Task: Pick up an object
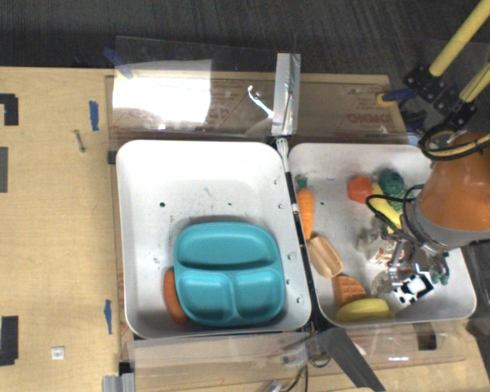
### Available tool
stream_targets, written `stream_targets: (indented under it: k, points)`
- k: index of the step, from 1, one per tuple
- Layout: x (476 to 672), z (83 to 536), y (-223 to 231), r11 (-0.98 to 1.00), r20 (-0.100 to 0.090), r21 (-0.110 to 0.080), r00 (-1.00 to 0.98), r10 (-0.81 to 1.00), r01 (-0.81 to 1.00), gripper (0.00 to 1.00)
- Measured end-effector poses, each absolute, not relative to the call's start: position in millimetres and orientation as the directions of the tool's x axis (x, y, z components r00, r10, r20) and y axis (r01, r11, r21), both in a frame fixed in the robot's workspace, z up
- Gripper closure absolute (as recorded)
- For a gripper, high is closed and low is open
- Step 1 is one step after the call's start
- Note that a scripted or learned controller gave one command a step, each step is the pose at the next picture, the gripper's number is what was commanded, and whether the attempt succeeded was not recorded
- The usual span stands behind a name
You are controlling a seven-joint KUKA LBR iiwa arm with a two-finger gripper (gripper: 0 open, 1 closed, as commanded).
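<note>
Since pickables are crowded in rt bin (465, 300), arm is brought over it | tool (400, 278) at bin's 4 o'clock, grip state can't be told | nearest: yellow piece (362, 307) at 6, carrot (305, 211) at 9 | teal tray (229, 272) left in other bin (139, 219).

A: What sort of place are we looking at?
B: A robot lab. A grey arm with an orange band (464, 194) is reaching over a plywood bench (41, 219) that is carrying two white bins (139, 219), clear plastic shields (188, 100) are standing behind them, and black tape markers (4, 109) are sitting on the wood
</note>
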State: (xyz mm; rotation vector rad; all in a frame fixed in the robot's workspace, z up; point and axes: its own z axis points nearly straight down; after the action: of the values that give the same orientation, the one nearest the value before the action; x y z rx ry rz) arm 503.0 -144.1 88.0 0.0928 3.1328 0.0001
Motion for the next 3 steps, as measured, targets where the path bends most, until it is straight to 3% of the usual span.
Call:
stream_targets:
  k: [1,2,3]
  points:
    - [593.4,138,-145,1.0,-0.01,-0.001,-1.0,-0.025,-0.025,0.0]
    - [610.2,88,-154,0.998,-0.008,0.0,-0.998,0.062,0.062,0.0]
    - [612.7,100,-153,0.998,-0.017,-0.001,-0.998,0.061,0.061,1.0]
